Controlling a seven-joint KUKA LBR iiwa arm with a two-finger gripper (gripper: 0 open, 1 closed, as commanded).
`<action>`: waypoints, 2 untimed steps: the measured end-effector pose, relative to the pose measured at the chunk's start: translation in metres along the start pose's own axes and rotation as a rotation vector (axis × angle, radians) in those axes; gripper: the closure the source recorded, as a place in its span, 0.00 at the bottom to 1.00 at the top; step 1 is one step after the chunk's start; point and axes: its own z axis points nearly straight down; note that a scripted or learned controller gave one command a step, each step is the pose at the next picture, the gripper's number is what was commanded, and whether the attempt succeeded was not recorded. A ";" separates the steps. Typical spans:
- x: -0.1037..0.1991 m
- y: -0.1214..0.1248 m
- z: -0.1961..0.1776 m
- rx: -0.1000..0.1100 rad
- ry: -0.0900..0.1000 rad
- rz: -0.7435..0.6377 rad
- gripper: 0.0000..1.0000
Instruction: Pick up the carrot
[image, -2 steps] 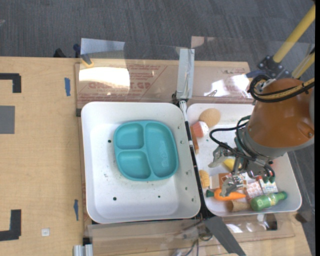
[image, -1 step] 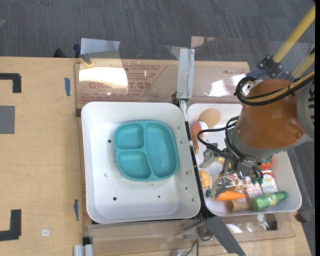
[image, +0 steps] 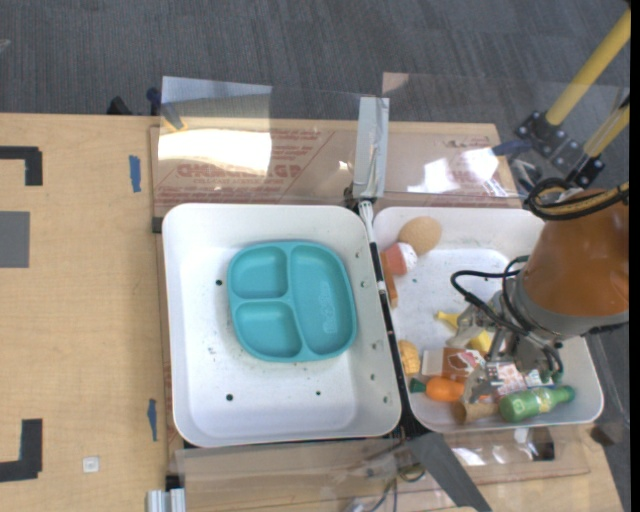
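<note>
Reaching into the right bin (image: 590, 385) from the right, the arm's gripper (image: 497, 352) is seen low over the clutter near that bin's near edge. Whether the tool is apart, together or clamped on anything cannot be told: its tip is lost among the objects beneath it.

The carrot (image: 443, 389) is taken to be the orange piece with a green end, lying at the near left of the right bin, just left of the gripper. It is noted beside a yellow corn piece (image: 408, 354) and touching or nearly touching a small printed carton (image: 462, 362). A green bottle (image: 535, 402) lies to the right along the near edge. An egg-like brown object (image: 421, 235) and a red-and-white item (image: 397, 259) sit at the far left of this bin, well apart from the carrot. The left bin (image: 190, 300) bears a teal divided plate (image: 293, 300).

Risks judged from here:
- The wrong object may be grasped, since the carton and bottle crowd the tool.
- The carrot may be pushed against the bin wall or rolled aside if one side is struck on descent.
- A grasp on the tapered end could slip on lifting.
</note>
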 end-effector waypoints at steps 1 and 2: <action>0.007 0.064 -0.061 -0.003 -0.008 0.045 0.00; 0.010 0.099 -0.059 -0.002 -0.002 0.327 0.00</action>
